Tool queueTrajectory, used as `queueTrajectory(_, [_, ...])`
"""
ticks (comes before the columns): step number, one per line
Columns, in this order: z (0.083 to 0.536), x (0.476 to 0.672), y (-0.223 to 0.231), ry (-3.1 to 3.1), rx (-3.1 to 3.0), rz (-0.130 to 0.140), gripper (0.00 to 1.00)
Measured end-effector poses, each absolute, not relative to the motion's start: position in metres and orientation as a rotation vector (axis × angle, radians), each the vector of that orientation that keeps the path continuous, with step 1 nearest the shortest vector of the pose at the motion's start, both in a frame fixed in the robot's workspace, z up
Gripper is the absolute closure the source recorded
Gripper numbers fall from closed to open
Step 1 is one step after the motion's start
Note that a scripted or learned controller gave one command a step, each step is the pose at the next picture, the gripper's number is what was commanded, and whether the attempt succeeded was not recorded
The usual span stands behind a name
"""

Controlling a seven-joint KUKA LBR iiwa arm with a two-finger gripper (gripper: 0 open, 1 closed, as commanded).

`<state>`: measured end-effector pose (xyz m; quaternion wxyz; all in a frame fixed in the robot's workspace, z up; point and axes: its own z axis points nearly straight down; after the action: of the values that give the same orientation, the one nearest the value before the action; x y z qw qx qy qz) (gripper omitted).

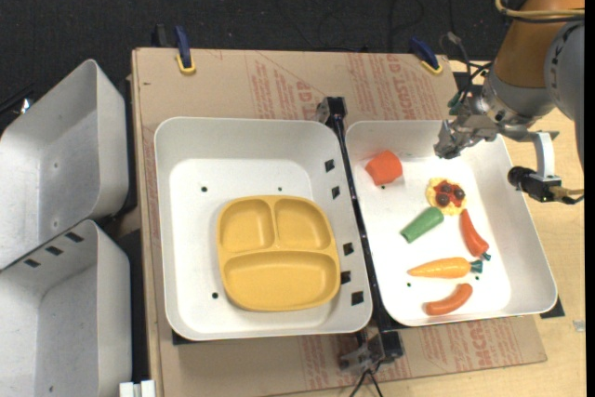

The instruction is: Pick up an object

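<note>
The arm comes in from the right, and its gripper (pixel 453 144) hangs over the far edge of the right bin (pixel 535 293). I cannot tell if the hand is open or closed. Nothing shows in its grip.

All the toys lie in the right bin. An orange-red block (pixel 383 167) sits far and to the left, near the wall between the two bins. A small yellow pizza toy (pixel 447 194) sits just near of the gripper. A green pickle (pixel 422 224) lies in the middle, with its long side slanting from near-left up to far-right. A red chili (pixel 473 234) lies by the pickle's right side, pointing mostly near to far. An orange carrot (pixel 442 269) lies almost flat across the bin, its thin tip to the left and its green end to the right. A red sausage (pixel 448 298) lies closest to the near edge, tilted a little up to the right.

There is open white floor along the bin's left side and in its far right corner.

The left bin (pixel 177 200) holds a yellow tray (pixel 277 252) with three sections.
</note>
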<state>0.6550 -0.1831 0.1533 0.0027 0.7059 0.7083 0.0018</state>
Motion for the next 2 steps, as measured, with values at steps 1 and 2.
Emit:
queueTrajectory(1, [0.207,0.656,-0.183,2.220,2.214,0.005,1.00])
queueTrajectory(2, [0.203,0.637,-0.139,2.228,2.217,-0.001,1.00])
